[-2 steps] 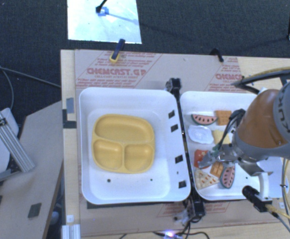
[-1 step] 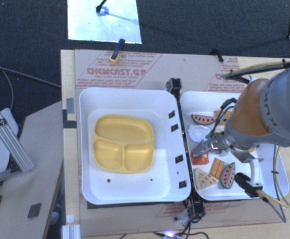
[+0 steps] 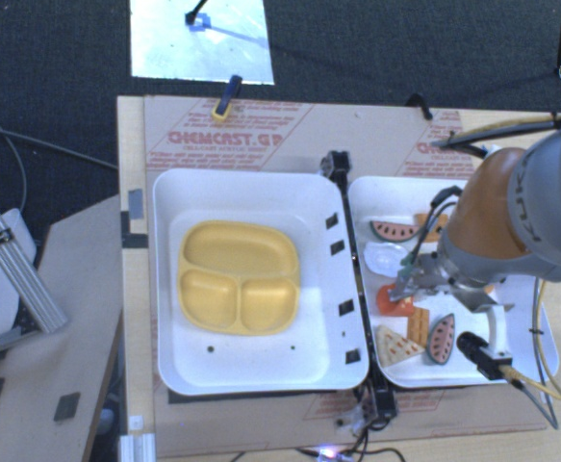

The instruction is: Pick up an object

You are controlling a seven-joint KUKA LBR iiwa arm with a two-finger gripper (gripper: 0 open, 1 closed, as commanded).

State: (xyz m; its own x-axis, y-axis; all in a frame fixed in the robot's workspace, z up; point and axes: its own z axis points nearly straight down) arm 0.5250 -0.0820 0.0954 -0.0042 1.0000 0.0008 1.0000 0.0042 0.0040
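**Operator:** Item one: I am watching the two-finger gripper (image 3: 402,287) hanging low over the right-hand shallow white plastic bin (image 3: 525,359). Grip state: I cannot tell, since the wrist and cabling are covering it.

**Supervisor:** What are you listing around it?

**Operator:** Item two: a small round red toy piece, tomato-like (image 3: 392,301), is sitting directly beneath the tip, touching or nearly so; I am taking it as the likely target. Item three: a pale translucent spoon-shaped piece (image 3: 384,257), lying just beyond the tip, toward the bench's far side. Item four: a red watermelon slice with dark seeds (image 3: 393,229), further out the same way. Item five: an orange cracker-like rectangle (image 3: 419,324), just on the near side of the tip. Item six: a tan sandwich wedge (image 3: 396,344) and a second watermelon slice (image 3: 441,339), nearer the bench's front edge.

**Supervisor:** And across the divider?

**Operator:** Item seven: a yellow three-compartment plastic plate (image 3: 240,277), well apart from the gripper, resting in the left white bin (image 3: 179,200).

**Supervisor:** Progress?

**Operator:** I am judging the approach as done. Nothing is showing lifted; every piece is resting on the bin floor. Closing, lifting and confirming a hold are all remaining.
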